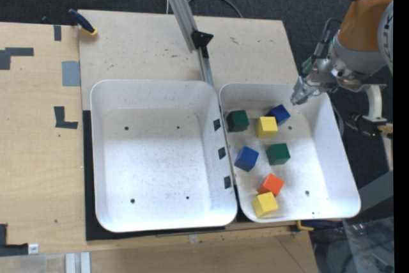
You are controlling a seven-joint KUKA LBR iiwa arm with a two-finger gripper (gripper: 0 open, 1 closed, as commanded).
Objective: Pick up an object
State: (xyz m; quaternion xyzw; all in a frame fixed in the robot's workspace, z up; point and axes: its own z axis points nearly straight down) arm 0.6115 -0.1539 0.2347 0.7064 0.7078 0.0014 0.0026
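Right bin (339,156) holds cubes; claw (300,96) above rim.

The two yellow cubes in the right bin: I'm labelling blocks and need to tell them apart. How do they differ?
The upper yellow cube sits near the bin's middle, with a blue cube touching its upper right corner; the lower yellow cube lies near the bin's front edge, against an orange cube. The upper one sits nearly square to the view; the lower one is turned slightly. They share colour, shape and apparent size.
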